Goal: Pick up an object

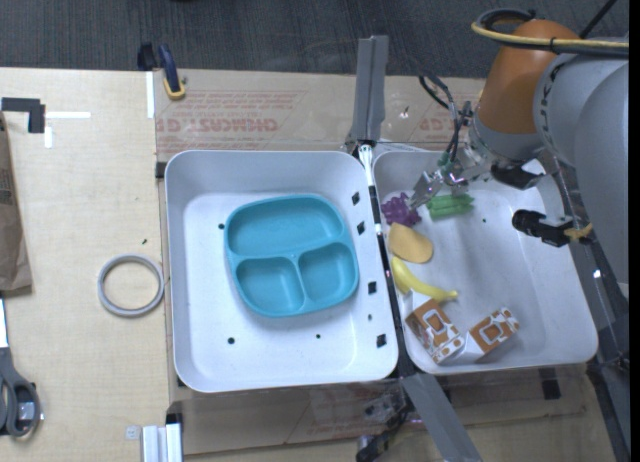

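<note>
My gripper (437, 186) hangs low over the far left part of the right bin (545, 295), with the grey arm and orange band behind it at the upper right. Right under and beside it lies a green object (451, 205), partly covered by the gripper. Purple grapes (400, 210) lie just to its left. Nearer the front lie a yellow-orange rounded piece (410, 244), a banana (420, 284) and two brown-and-white boxes (436, 331) (494, 330). Nothing is lifted off the bin floor.
The left bin (185, 280) holds a blue divided plate (292, 253). On the bench to the left lie a tape ring (131, 284), scissors (15, 402) and a brown bag (12, 220). A grey post (370, 90) stands between the bins at the back.
</note>
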`<state>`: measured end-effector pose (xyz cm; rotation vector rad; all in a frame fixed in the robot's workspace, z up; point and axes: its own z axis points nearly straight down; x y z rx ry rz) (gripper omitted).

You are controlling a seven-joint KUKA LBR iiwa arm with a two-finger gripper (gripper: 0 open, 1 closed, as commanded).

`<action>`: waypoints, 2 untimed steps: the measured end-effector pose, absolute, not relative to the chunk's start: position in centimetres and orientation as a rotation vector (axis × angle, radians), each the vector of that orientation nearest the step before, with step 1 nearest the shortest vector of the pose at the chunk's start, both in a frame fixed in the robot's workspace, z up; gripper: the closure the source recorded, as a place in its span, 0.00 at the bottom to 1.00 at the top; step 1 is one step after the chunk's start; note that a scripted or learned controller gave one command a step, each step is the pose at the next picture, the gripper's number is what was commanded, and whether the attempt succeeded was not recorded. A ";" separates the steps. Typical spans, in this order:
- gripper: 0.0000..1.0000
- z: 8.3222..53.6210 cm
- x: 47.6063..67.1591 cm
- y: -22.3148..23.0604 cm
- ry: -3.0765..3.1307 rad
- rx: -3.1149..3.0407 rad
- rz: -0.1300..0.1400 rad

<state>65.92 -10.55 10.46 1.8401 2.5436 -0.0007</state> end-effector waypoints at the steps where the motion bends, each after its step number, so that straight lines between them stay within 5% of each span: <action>1: 0.00 9.2 65.9 -11.4 2.861 1.295 0.000; 2: 0.00 9.2 65.4 -13.8 2.823 1.375 0.000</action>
